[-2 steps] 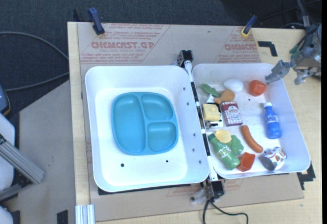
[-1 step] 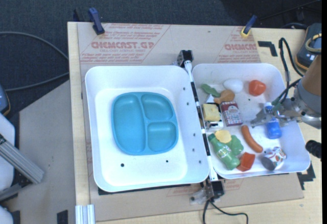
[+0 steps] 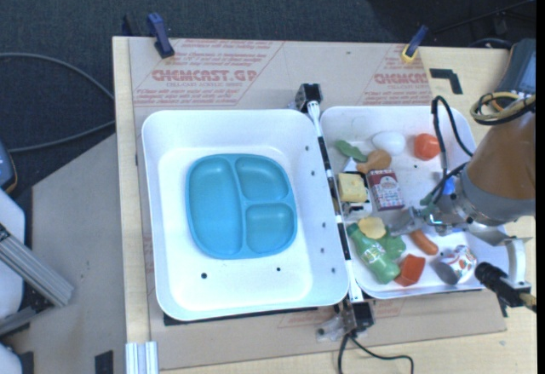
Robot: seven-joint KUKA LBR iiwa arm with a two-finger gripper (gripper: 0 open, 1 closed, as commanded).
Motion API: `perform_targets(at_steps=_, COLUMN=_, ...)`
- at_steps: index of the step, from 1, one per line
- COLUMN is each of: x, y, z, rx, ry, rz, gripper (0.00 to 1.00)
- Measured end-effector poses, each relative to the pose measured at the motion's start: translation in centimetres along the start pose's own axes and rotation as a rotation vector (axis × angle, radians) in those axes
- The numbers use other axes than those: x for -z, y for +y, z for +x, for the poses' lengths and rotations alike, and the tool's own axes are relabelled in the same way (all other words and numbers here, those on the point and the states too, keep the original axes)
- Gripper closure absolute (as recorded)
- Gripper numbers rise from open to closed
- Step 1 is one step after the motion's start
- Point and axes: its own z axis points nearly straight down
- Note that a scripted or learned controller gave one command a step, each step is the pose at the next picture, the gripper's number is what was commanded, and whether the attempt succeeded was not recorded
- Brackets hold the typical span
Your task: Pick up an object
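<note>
The right white bin (image 3: 362, 118) holds several toy foods. Among them are a red and white carton (image 3: 385, 190), a pale yellow block (image 3: 351, 187), a yellow piece (image 3: 371, 227), a green bottle (image 3: 379, 251) and an orange sausage (image 3: 423, 242). A red piece (image 3: 410, 270) and a small printed can (image 3: 457, 261) lie near the bin's front. At the back lie a white egg shape (image 3: 389, 140), an orange-red piece (image 3: 426, 145), a brown piece (image 3: 375, 161) and a green piece (image 3: 349, 148). My gripper (image 3: 428, 212) hangs low over the bin's middle right, just above the sausage and to the right of the carton.
The left white bin (image 3: 162, 193) carries a blue divided plate (image 3: 242, 204). The arm's orange band (image 3: 507, 163) and grey wrist cover the right bin's right side. Black cables (image 3: 443, 121) loop over the bin's back right corner. Clamps (image 3: 159, 33) grip the bench's back edge.
</note>
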Motion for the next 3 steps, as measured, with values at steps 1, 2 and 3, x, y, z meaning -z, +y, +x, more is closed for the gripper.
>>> perform_targets(at_steps=1, x=1.0, y=0.1, z=0.0, rx=-0.002, ry=-0.001, rz=-0.003, gripper=1.00)
perform_targets(at_steps=2, x=6.0, y=0.4, z=4.3, rx=0.002, ry=-0.002, rz=-0.003, gripper=1.00)
perform_targets(at_steps=3, x=6.0, y=0.4, z=4.2, rx=0.001, ry=-0.002, rz=-0.003, gripper=0.00)
